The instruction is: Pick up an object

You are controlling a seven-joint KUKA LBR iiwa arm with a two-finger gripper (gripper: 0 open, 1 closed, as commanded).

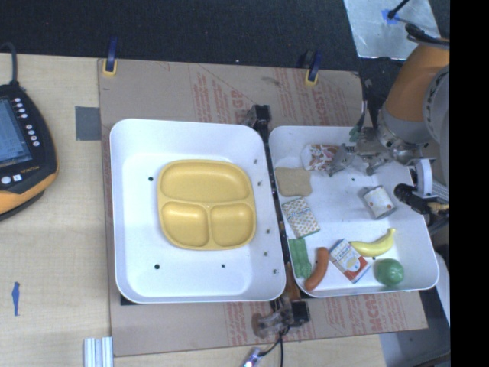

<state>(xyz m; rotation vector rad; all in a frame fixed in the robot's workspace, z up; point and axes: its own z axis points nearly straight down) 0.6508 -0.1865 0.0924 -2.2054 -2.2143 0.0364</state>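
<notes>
One banana (374,244), one lime (390,272), one yellow tray (206,203), two white bins (134,205), claw (359,153) state unclear.

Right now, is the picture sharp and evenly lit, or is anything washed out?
Camera view: the left bin glares bright white, its floor nearly featureless; the yellow tray stays crisp. The small items in the right bin look soft, their print unreadable. The arm looks slightly blurred.
</notes>
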